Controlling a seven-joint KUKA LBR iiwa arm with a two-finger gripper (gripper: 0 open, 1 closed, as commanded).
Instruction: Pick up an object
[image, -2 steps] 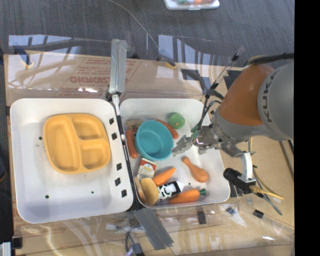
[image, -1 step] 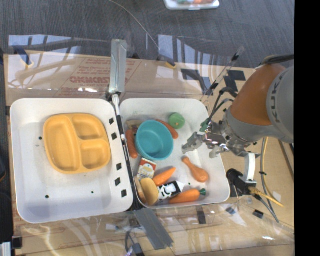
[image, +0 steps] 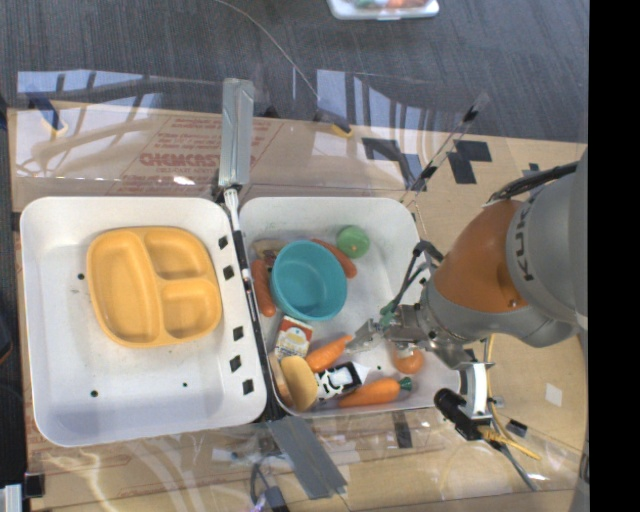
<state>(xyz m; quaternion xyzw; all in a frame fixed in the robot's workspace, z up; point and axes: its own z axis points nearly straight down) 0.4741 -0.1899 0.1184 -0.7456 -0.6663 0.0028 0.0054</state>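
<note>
Worktop's right bin (image: 300, 212) is cluttered; pincer (image: 385, 330) state untellable, hovering by the carrot (image: 328, 352) at 4 o'clock; descend squarely.

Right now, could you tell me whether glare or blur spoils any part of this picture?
In the camera view, pale window-like reflections streak the clear panel behind the bins; the teal bowl and yellow tray read sharp; the gripper looks slightly soft against the clutter.
</note>
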